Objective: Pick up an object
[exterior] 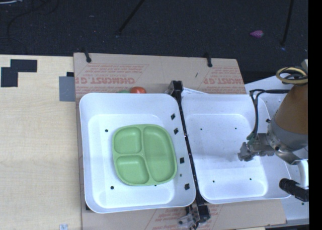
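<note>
Step in hand, by my reading: the approach, before any grasp. The grey arm with the orange band (297, 110) reaches in from the right, and its gripper (246, 152) sits low over the right shallow white bin (221, 108), near that bin's right wall. Nothing shows between the fingers. Whether they are spread or closed I cannot tell; the gripper is small, dark and partly masked by the wrist and cabling.

The only clear candidate to pick up is the pale green plastic plate with three compartments (145, 154), lying flat in the middle of the left shallow white bin (95, 108), well apart from the gripper, with the black divider strip (182, 143) between the bins in the way.

Next move, as I judge it: carry the gripper across the divider and come down on the plate's rim. A flat plate offers little else to pinch, so a slip seems likely.

Hard to make out: a small red-orange rounded thing (138, 90) sits just behind the left bin's far wall, on the brown cardboard sheet (151, 73), mostly hidden.
</note>
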You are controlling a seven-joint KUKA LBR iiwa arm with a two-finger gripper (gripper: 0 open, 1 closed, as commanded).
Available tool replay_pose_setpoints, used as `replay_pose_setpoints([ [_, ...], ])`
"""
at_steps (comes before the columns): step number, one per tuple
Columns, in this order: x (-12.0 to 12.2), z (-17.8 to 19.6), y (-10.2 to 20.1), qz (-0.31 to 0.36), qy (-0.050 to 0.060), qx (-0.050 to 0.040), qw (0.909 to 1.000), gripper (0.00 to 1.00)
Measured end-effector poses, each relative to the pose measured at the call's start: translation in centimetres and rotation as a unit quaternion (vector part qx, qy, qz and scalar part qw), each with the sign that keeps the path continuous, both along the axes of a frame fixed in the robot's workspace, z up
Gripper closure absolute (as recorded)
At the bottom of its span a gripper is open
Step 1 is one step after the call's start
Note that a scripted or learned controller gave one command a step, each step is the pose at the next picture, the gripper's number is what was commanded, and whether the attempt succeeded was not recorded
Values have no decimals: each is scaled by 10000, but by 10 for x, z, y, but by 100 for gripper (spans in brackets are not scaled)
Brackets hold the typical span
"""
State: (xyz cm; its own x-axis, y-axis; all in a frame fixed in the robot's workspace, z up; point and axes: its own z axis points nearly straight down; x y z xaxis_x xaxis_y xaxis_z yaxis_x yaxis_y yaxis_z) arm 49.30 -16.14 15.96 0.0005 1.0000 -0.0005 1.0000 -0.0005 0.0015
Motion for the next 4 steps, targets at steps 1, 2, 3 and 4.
replay_pose_setpoints([
  [1, 6, 62, -2, 8, -12, -3, 10000, 100],
  [2, 7, 115, -3, 8, -10, -3, 10000, 100],
  [3, 9, 99, 56, 27, 27, 17, 10000, 100],
  [4, 5, 90, 118, 30, 31, 18, 10000, 100],
])
